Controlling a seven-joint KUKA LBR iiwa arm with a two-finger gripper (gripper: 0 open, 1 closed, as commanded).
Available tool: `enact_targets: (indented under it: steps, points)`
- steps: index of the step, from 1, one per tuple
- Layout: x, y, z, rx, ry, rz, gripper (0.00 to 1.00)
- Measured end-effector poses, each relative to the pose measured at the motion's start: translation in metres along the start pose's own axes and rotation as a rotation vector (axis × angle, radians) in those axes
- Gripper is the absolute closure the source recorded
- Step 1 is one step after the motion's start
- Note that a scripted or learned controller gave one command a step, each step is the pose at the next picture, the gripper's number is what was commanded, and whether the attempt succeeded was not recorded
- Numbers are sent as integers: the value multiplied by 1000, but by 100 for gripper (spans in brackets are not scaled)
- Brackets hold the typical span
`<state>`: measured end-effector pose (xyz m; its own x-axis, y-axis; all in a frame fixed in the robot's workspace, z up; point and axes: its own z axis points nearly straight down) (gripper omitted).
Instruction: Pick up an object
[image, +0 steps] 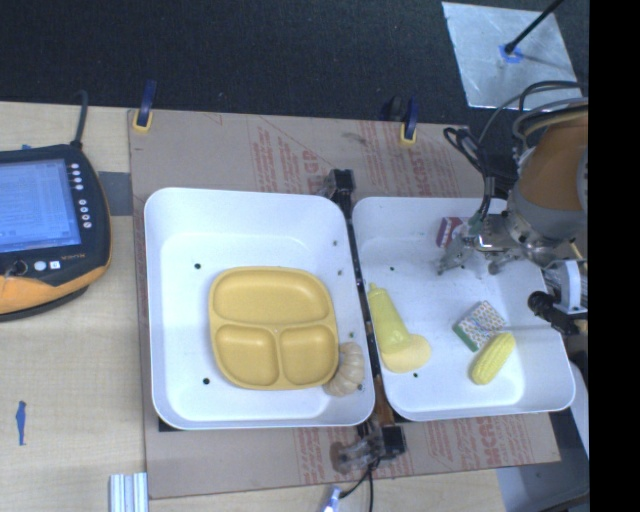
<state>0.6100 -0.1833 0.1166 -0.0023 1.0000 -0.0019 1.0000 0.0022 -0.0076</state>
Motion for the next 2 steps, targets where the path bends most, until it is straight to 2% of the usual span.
enact_targets:
  steps: [1,2]
  points:
    - [-21,46,25,-5,2,-2,0]
    - [-8,46,24,-3,3,-2,0]
